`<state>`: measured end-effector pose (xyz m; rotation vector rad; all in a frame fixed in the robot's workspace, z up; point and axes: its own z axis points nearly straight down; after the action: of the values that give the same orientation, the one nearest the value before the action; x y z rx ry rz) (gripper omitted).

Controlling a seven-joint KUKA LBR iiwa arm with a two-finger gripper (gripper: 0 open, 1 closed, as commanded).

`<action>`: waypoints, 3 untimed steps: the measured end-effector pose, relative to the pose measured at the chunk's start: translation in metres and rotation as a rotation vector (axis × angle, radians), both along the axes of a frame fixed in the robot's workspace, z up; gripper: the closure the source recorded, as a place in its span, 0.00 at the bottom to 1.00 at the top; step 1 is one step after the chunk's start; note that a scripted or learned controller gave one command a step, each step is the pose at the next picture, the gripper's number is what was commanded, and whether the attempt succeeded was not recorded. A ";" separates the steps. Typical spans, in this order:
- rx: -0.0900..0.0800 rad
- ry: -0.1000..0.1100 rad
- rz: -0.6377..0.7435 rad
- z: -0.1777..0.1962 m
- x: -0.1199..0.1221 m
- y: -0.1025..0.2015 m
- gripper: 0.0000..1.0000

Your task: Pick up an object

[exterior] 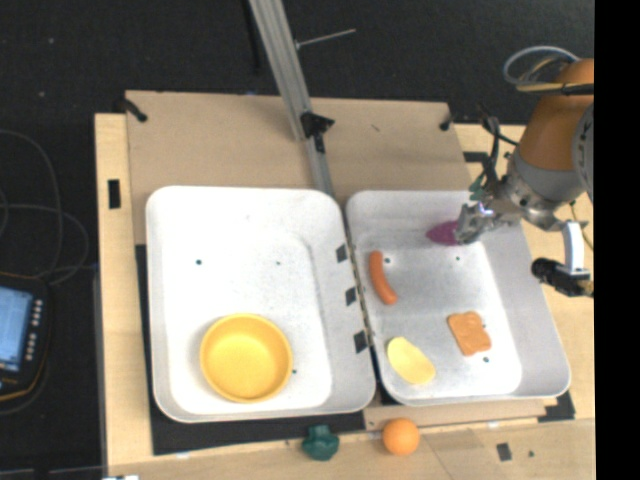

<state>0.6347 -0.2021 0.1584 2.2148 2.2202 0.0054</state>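
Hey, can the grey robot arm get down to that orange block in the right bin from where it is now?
Probably yes. The flat orange block lies alone on the floor of the right white bin, apart from the pale yellow oval piece and the orange sausage-shaped piece. The end effector is over the same bin, and nothing stands between.

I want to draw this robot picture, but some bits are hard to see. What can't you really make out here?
- The purple thing in the right bin: partly covered by the claw, so its shape is unclear.
- The claw itself: too small and blurry to tell if it's open or shut.
- The arm: cut off by the picture's right side.
- The small green thing in front of the bins: too small to say what it is.
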 end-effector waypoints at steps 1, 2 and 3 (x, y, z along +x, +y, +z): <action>-0.001 -0.001 0.001 0.047 0.008 -0.003 1.00; 0.000 0.001 0.003 0.076 0.009 -0.005 1.00; 0.001 0.005 0.002 0.071 0.001 0.038 1.00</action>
<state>0.6358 -0.1640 0.2292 2.2154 2.2257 0.0000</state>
